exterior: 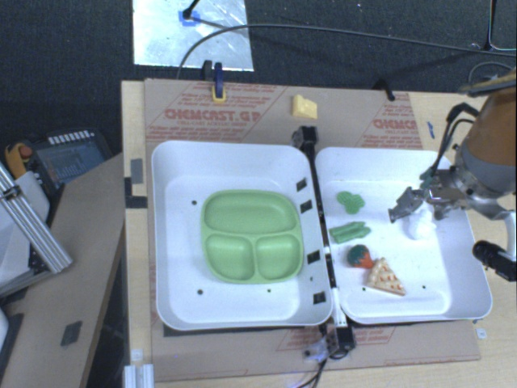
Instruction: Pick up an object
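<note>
While the arm [493,148] reaches in from the right edge, we see its gripper [406,206] hanging over the right bin [460,297], in the upper right part of it. We cannot tell how the tool stands — its dark tip is small and blurred, and nothing is visible inside it. Just below and to the right of the tip a small white object [419,227] lies on the bin floor; it is hard to separate from the white plastic, so we cannot say what it is or if the gripper touches it. Further left in the same bin we find four toy foods, all lying free on the floor: a small green piece [350,202] near the middle wall, a long green piece [350,232] just below it, a red and green item [359,256] under that, and an orange triangular slice [385,278] touching or almost touching the red one on its lower right. These four are well apart from the gripper. The left bin [174,297] holds a pale green divided tray [250,235] with three compartments — one wide above, two smaller below. Behind the bins, on the brown board [242,111], a small yellow block [304,106] lies near the top of the divider.
</note>
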{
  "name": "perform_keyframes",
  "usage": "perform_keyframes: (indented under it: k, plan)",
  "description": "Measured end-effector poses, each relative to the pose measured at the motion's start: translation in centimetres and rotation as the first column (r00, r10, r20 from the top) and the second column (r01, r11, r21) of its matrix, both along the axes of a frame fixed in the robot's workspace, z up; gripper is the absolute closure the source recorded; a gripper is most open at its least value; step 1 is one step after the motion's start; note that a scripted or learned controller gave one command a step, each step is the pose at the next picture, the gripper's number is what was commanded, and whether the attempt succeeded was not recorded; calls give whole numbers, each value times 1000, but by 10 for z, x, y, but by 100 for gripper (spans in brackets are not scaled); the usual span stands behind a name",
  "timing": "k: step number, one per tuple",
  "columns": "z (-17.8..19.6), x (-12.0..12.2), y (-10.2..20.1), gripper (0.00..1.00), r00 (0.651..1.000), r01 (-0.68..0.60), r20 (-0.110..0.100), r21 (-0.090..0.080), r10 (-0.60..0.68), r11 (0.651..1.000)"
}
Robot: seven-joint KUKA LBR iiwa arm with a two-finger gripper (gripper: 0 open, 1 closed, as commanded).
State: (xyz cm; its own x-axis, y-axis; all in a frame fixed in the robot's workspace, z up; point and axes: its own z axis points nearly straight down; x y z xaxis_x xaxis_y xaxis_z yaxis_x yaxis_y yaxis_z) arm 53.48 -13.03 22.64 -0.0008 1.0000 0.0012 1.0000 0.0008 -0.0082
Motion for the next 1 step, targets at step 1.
perform_keyframes:
  k: [1]
  plan:
    - [5, 2, 0, 0, 1000, -2, 10, -2, 2, 1000]
